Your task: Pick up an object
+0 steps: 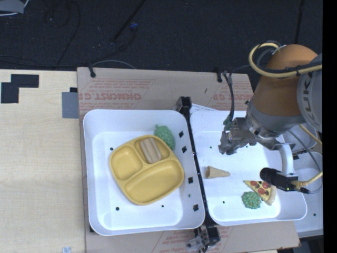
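Observation:
My gripper (228, 145) hangs over the upper left part of the right bin (295, 215), reaching in from the right. Below it and slightly left, a tan cone (216, 172) lies on the bin floor, clear of the gripper. A pizza slice (261, 188) and a green bumpy piece (251, 200) lie together at the bin's lower right. In the left bin (100, 215) rests a yellow divided plate (138, 186) with a hot dog (151, 150) in its upper compartment. A green leafy piece (165, 135) sits against the plate's upper right edge.
A black divider with clips (192, 162) runs between the two bins. Both bins rest on a cardboard sheet (137, 91). Pale bench surface (37, 167) spreads to the left, and bare white floor lies around the cone.

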{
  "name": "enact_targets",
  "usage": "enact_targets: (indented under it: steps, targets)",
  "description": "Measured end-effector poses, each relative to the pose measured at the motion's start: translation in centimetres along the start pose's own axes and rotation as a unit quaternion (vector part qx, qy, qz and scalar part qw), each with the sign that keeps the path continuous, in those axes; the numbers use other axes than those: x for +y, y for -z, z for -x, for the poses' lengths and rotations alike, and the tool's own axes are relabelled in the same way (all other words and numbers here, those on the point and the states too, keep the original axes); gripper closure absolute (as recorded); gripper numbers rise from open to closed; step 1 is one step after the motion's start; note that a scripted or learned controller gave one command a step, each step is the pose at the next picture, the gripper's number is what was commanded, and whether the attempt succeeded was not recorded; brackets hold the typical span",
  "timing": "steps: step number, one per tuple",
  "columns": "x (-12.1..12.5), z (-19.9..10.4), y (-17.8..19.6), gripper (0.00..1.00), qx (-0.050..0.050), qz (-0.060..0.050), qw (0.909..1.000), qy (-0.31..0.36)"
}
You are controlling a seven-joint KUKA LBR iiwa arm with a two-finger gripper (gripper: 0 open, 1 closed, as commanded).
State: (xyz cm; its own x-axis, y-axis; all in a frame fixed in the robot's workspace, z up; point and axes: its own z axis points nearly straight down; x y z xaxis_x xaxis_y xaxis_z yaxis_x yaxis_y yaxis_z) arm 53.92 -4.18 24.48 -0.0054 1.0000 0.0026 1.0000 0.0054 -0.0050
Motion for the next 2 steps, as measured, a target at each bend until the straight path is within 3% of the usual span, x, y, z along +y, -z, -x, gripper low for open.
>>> enact_targets:
  steps: [2]
  targets:
    - [0.1,-10.6,0.6,1.00,-0.001,0.001,1.0000,-0.001]
